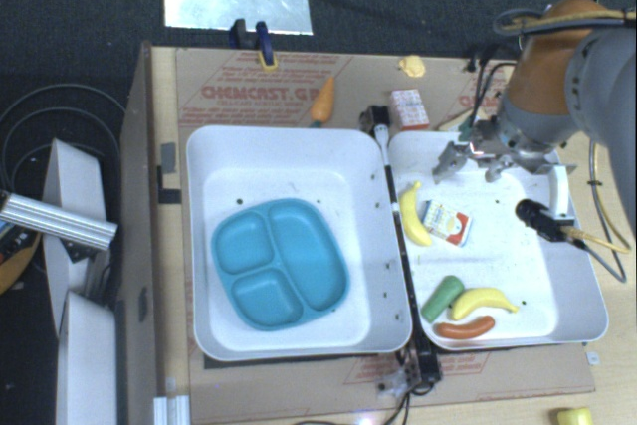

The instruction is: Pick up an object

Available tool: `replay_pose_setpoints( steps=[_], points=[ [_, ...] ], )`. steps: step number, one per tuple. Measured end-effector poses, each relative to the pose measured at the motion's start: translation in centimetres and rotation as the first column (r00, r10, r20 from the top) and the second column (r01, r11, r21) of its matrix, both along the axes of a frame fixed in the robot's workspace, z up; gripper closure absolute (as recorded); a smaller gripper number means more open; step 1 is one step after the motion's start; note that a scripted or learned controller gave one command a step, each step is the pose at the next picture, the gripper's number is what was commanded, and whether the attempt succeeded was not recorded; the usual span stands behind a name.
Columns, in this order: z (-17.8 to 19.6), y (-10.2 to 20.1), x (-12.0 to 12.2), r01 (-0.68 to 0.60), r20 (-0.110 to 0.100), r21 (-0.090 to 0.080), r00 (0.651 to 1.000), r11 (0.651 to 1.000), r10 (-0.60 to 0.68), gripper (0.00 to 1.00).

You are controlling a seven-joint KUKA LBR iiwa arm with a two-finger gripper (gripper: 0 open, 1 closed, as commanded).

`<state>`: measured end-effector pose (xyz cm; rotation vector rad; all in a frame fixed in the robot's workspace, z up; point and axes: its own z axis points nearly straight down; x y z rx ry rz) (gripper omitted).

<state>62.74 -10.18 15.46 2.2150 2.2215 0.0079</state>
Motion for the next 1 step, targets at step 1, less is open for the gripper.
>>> replay_pose_setpoints(
  steps=[1],
  points=[
    [-6.72, 0.02, -3.38, 0.004, 0.007, 0.002, 1.0, 1.0, -0.004, 0.0]
  ],
)
